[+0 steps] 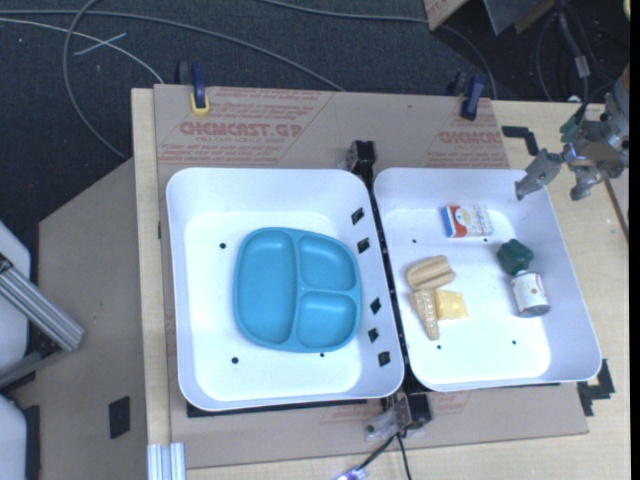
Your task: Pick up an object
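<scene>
Grey hand (556, 183) poised above right bin's (570, 353) corner

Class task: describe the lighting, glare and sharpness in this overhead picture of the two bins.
Camera view: even, soft light; faint shadows beside the blue divided plate and the can; mild glare washes out the white bin floors; the end effector at the right edge looks slightly soft.

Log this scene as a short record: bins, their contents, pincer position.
left bin: blue divided plate
right bin: small carton, dark green object, small can, bread roll, corn cob, yellow slice
pincer: over the right bin's upper right corner, nothing between its fingers
</scene>
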### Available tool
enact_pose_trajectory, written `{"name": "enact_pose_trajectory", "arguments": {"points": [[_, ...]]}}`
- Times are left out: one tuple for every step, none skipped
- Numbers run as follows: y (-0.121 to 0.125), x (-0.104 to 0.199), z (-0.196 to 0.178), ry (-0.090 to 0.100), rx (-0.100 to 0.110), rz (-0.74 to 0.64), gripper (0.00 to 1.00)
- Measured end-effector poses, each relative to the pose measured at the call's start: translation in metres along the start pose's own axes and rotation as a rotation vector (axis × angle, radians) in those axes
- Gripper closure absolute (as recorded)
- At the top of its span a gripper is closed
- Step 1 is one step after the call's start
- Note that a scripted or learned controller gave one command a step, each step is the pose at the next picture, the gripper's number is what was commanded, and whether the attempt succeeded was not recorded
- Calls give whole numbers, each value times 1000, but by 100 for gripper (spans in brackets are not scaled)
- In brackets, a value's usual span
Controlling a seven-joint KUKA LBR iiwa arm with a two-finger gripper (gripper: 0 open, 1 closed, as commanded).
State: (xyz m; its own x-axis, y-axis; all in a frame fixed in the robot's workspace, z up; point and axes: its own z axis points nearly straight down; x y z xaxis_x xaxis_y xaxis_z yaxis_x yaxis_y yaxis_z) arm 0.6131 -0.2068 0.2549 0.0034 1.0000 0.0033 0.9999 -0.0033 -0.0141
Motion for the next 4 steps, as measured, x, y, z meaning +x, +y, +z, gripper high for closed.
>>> {"name": "enact_pose_trajectory", "arguments": {"points": [[2, 1, -9, -3, -14, -4, 0], [0, 9, 48, -2, -10, -4, 0], [-6, 3, 95, -2, -10, -3, 0], [2, 6, 153, -2, -11, -5, 0]]}}
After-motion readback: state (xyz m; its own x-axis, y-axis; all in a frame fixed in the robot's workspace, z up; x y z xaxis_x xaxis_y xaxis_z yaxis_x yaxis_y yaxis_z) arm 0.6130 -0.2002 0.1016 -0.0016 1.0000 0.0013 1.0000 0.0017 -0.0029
